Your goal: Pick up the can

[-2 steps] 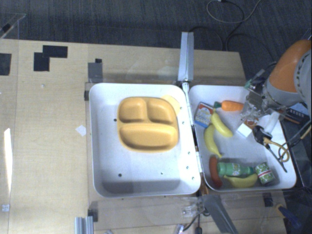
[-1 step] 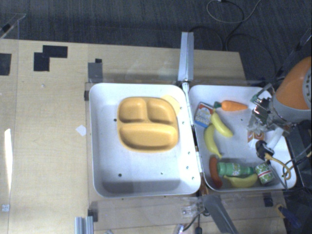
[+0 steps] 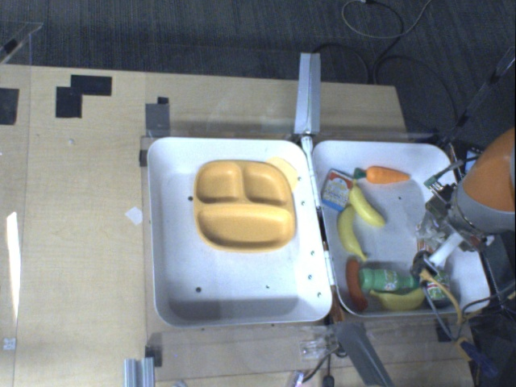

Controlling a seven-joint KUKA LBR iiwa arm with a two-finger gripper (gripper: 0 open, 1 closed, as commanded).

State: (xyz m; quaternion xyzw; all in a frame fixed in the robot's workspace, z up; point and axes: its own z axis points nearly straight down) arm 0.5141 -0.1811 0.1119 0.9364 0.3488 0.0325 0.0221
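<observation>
Green can (image 3: 388, 280) lying flat among bananas (image 3: 401, 300); gripper (image 3: 422, 262) at its end, state impossible to tell. Risk: can rolling aside, banana caught instead.

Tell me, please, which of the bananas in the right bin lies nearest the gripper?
The banana at the bin's near edge, just below the green can. The gripper hangs right beside it; the other two bananas lie further left, mid-bin.

The pale wooden bench (image 3: 72, 240) carries two shallow white plastic bins side by side: the left bin (image 3: 173, 297), the right bin (image 3: 415, 153), edges touching.
</observation>
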